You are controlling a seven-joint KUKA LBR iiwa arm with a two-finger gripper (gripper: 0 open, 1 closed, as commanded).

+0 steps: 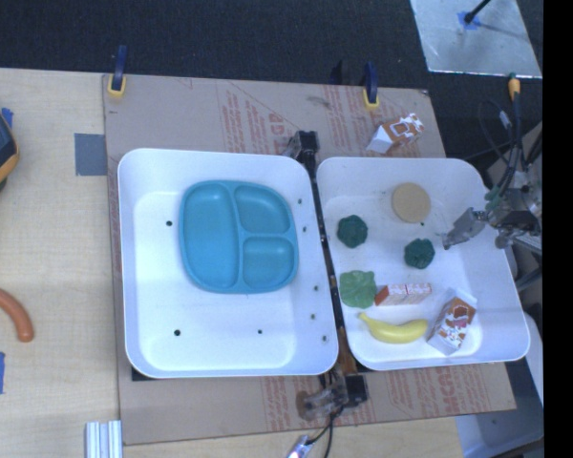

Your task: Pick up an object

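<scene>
The pincer (468,225) sits at the right edge of the right bin (492,284), low over its rim, and whether it is apart or together cannot be told from here; nothing shows between its tips. Just left of it lies a dark green ball (419,252), and a little farther off, toward the far side, a round tan disc (411,201). A second dark green ball (351,230) rests near the bin's left wall. Along the near side lie a leafy green piece (357,288), a small red and white packet (404,294) just right of it, a banana (394,329) and a small carton (454,324) in the near right corner. The left bin (153,342) holds a blue divided tray (239,235). Beyond the bins, another small carton (394,134) lies on the cardboard (220,113), and a sausage (11,313) lies on the bench well to the left.
</scene>
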